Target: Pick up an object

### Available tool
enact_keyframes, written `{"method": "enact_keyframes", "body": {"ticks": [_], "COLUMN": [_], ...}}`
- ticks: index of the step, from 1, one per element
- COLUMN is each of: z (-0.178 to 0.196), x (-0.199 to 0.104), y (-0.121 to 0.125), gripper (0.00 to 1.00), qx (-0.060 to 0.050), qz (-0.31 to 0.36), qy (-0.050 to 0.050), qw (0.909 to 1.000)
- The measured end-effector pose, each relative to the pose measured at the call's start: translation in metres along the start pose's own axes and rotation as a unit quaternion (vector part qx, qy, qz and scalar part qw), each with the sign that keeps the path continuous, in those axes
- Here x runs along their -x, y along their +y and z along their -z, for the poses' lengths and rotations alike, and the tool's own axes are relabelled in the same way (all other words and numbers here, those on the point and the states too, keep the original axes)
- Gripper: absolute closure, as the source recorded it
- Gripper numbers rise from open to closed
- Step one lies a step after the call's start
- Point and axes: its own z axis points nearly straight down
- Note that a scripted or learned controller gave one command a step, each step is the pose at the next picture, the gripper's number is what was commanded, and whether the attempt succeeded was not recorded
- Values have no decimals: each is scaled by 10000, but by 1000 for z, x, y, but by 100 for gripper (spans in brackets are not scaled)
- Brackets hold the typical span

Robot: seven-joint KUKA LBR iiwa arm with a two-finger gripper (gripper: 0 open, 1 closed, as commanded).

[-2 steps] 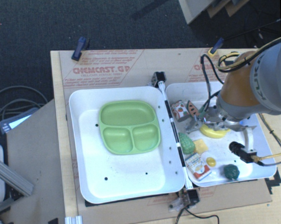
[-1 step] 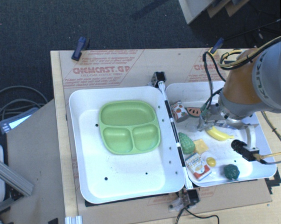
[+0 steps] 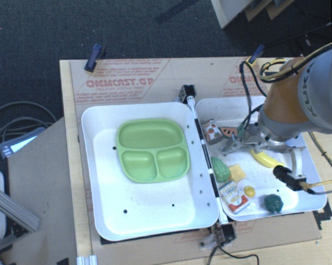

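Hovering my gripper (image 3: 236, 143) in the right bin (image 3: 314, 204), grip state unclear, banana (image 3: 264, 158) just right, lying diagonally.

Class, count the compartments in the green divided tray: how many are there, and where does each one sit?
3. In the green tray: one wide compartment across the far side, and two smaller ones nearer the camera, left and right.

Arm (image 3: 312, 90) entering from the right, orange-banded wrist (image 3: 283, 105) bent downward, gripper (image 3: 232, 144) lowered and pointing left.
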Motion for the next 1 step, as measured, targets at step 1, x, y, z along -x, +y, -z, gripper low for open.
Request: {"method": "enact_keyframes", "body": {"ticks": [1], "z": [40], "x": [-7], "y": [-13], "gripper": [0], "qx": [-60], "qz": [12], "qy": [34], "qw": [10000]}}
